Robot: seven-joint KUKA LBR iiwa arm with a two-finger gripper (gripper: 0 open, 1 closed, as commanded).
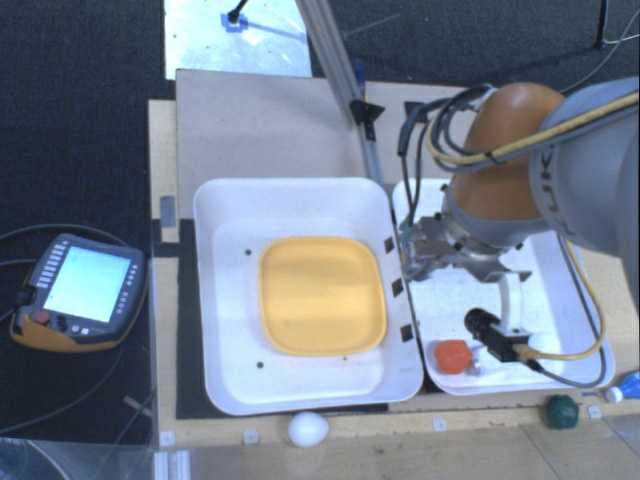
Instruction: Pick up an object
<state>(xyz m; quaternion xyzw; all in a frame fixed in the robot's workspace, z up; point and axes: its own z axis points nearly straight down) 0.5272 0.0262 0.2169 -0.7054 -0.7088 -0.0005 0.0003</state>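
Gripper (424, 255) hangs over the right bin (437, 308) near its 9 o'clock wall, tucked under the wrist, so whether it is released or clenched cannot be told. Orange-red object (452, 356) lies in that bin at 6 o'clock from the gripper, apart from it; yellow plate (323, 295) lies in the left bin (222, 268) at 8 o'clock. White ball (308, 429) at 7 o'clock and green ball (561, 411) at 5 o'clock rest on the bench (250, 118) outside the bins.

Shows yellow plate (323, 295) in left bin (215, 268); red object (452, 356) in right bin (545, 278) near arm (505, 158); white egg (308, 429) on bench (250, 118).
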